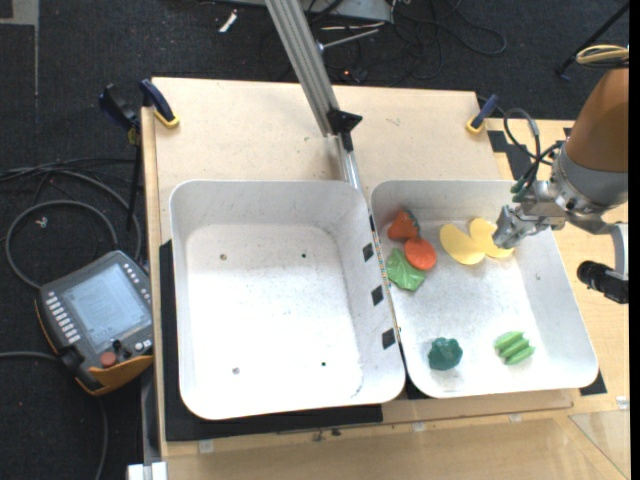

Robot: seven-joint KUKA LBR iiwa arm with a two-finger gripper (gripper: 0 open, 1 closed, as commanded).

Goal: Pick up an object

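- Broadly, the wooden worktop (pixel 260 133) carries two shallow white bins side by side, with a slanted metal pole (pixel 305 53) crossing above its far edge.
- Next, the left bin (pixel 200 208) shows only a lightly speckled floor.
- Beside it, the right bin (pixel 560 318) holds all the small items.
- Reaching in from the right, the grey arm (pixel 600 138) with its orange upper part ends in the gripper (pixel 507 230), which sits low over the far side of the right bin; I cannot tell whether it is released or clenched.
- Just under and beside the gripper lies the yellow object (pixel 465 243), a flat, rounded, two-lobed piece; its right edge is partly hidden by the gripper.
- Left of it, near the divide between bins, an orange-red object (pixel 412 240) sits touching a light green object (pixel 404 272).
- Towards the near edge, well apart from the gripper, lie a dark green object (pixel 444 353) and a ridged bright green object (pixel 513 346).
- Off the worktop at left rests a handheld control pendant (pixel 95 318).
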